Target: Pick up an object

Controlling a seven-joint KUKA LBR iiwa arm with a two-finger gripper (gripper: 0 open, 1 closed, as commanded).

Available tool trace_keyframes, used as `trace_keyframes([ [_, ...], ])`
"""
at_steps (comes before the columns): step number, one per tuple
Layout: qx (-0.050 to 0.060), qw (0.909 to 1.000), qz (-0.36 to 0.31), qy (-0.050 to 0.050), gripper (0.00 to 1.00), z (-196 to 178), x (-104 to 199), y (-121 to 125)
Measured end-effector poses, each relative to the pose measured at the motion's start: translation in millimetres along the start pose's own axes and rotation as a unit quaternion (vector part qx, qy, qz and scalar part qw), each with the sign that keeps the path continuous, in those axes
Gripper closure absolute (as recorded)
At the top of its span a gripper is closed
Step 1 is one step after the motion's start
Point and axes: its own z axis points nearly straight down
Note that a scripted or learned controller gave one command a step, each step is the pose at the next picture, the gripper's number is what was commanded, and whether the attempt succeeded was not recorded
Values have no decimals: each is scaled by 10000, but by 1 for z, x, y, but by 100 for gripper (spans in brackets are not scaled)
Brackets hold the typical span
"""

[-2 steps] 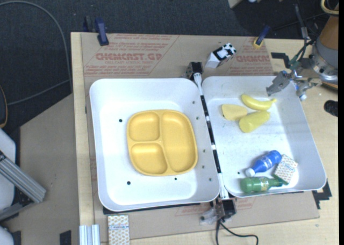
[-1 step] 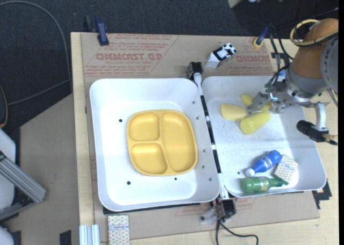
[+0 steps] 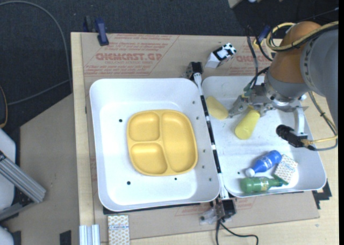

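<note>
From my seat I see the arm (image 3: 309,50) reaching in from the right, its orange band above the wrist, and its end effector (image 3: 251,103) hanging low over the upper part of the right bin (image 3: 317,160). I cannot tell how far apart its fingers stand, nor whether they have hold of anything; the wrist hides them. Just below the end effector lies a yellow cylinder (image 3: 246,123), tilted, its upper end touching or nearly touching the tool. A second yellow piece (image 3: 217,108) lies to its left, close to the bin's left wall. Near the bin's bottom edge I see a blue bottle (image 3: 265,163), a green bottle (image 3: 259,185) below it, and a small patterned packet (image 3: 286,170) just beside both. The left bin (image 3: 107,99) carries a yellow divided plate (image 3: 162,142) near its middle. Both bins rest on the tabletop (image 3: 134,56).
</note>
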Motion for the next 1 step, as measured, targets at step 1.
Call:
trace_keyframes([
  [1, -6, 10000, 2, -5, 100, -10, 0, 0],
])
